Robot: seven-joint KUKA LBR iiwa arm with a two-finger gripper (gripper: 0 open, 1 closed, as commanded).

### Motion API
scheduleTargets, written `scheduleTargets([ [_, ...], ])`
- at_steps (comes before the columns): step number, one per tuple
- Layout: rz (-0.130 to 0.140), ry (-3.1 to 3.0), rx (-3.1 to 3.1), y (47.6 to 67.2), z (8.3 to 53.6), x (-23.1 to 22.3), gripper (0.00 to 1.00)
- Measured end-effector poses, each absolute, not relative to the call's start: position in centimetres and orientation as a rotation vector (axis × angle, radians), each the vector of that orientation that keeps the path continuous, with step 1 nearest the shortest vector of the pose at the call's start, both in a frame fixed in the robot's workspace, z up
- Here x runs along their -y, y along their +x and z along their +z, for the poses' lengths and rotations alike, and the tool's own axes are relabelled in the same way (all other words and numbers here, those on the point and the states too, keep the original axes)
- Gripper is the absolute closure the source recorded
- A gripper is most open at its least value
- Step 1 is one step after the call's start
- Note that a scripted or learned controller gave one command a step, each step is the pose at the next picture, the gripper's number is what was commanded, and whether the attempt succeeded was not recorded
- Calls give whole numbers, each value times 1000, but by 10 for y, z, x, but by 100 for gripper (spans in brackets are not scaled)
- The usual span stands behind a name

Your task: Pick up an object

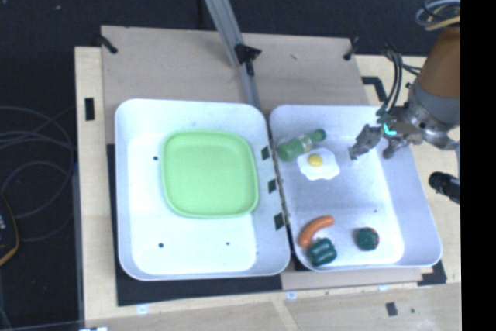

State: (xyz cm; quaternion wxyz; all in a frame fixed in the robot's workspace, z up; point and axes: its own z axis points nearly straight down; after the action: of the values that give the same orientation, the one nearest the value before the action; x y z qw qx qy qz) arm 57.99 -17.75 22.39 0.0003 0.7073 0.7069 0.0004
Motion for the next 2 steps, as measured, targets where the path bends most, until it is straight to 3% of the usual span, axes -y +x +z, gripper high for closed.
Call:
scheduleTargets([
  [1,1,2222,-2221,580,224,177,0],
  [2,-4,2224,-2223,571,167,176,0],
])
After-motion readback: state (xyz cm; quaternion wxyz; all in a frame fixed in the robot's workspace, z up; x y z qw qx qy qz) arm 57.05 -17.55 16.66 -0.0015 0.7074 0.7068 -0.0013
